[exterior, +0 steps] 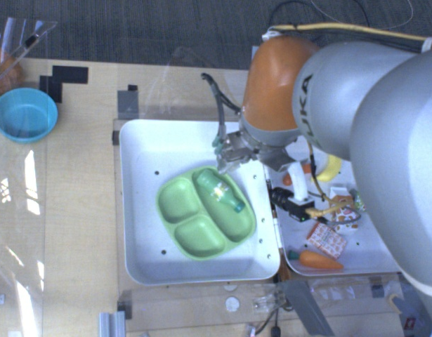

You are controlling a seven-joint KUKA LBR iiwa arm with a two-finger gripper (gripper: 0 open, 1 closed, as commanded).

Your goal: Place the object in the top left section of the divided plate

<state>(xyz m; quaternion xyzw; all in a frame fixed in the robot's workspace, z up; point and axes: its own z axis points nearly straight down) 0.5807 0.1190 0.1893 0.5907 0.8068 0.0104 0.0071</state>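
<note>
Small green bottle (221, 190) lies in divided plate (179, 203), prob light, slick, rolls easily — grab mid-body; tool (228, 153) above it, state can't tell.

Divided plate (201, 220) in left bin (142, 209), toward bin's right edge. Bottle (220, 190) lying in plate section nearest gripper (226, 153). Right bin (374, 258) beside it: carrot (319, 260) at near edge, packet (325, 239) just behind. Bowl (24, 114) at bench's far left corner.
</note>
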